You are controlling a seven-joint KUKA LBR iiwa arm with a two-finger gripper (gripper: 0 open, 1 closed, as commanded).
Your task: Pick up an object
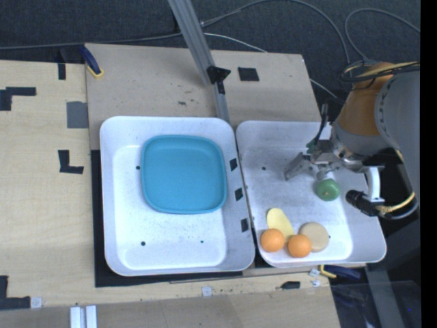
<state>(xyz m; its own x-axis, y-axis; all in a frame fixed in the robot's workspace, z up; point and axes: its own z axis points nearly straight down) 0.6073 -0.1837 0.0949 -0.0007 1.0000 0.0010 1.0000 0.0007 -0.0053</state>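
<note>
At the near edge of the right bin lie two orange balls, a yellow piece and a tan round object, clustered and touching. Farther in, a green ball sits just below the end effector, whose fingers look spread and hold nothing. A good grasp would probably centre over one object before closing. The fingertips are blurred and hard to read. The left bin holds a blue plate.
</note>
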